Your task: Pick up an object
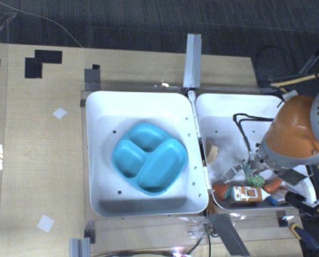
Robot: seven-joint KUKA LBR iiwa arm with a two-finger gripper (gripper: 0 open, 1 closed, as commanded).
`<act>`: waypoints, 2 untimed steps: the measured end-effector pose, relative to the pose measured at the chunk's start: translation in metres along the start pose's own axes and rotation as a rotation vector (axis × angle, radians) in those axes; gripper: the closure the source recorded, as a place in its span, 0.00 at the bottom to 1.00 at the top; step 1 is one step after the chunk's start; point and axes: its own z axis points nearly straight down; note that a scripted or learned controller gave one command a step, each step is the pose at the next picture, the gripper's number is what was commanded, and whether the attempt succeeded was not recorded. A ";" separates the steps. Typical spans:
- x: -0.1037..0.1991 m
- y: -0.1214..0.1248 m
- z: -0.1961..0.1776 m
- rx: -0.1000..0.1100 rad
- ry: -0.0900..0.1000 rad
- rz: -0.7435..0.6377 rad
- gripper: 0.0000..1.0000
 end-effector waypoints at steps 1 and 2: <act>-0.002 0.003 -0.013 -0.009 -0.007 0.002 1.00; -0.009 0.039 -0.066 0.005 0.003 0.098 1.00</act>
